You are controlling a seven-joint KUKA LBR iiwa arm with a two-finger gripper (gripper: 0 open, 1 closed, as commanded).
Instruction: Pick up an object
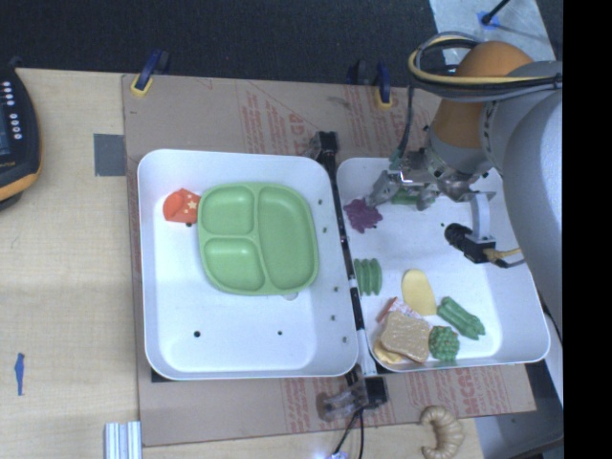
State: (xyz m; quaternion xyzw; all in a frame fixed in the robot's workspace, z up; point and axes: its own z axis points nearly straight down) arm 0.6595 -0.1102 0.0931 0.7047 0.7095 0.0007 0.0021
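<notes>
- White plastic makes up both shallow bins, the left bin [172, 352] and the right bin [516, 338], sitting side by side on a sheet of brown cardboard [229, 113] that is clipped to the pale bench [67, 285].
- Inside the left bin a green divided plate [258, 237] lies flat near the middle, three compartments showing, and a small red piece [180, 206] sits just beside its left edge.
- Over the far end of the right bin hangs the grey arm [535, 161], its orange band [478, 94] plain to see, and the gripper [406, 187] is down low near the bin's far left corner.
- From where I stand the metal fingers are a jumble against a bit of green, so I cannot tell whether they are spread or closed, or whether that green bit is held.
- Just left of the gripper, near the bin wall, lies a purple piece [362, 215], possibly toy grapes.
- Nearer to me in the same bin: a ridged green piece [368, 275] by the left wall, a yellow piece [418, 291], a slice of toast [405, 337] lying over another pale item, a green broccoli-like lump [444, 342] touching it, and a green pod [461, 316] to its right.
- Outside the bins, a tan curled thing [442, 430] rests on the cardboard's near edge.
</notes>
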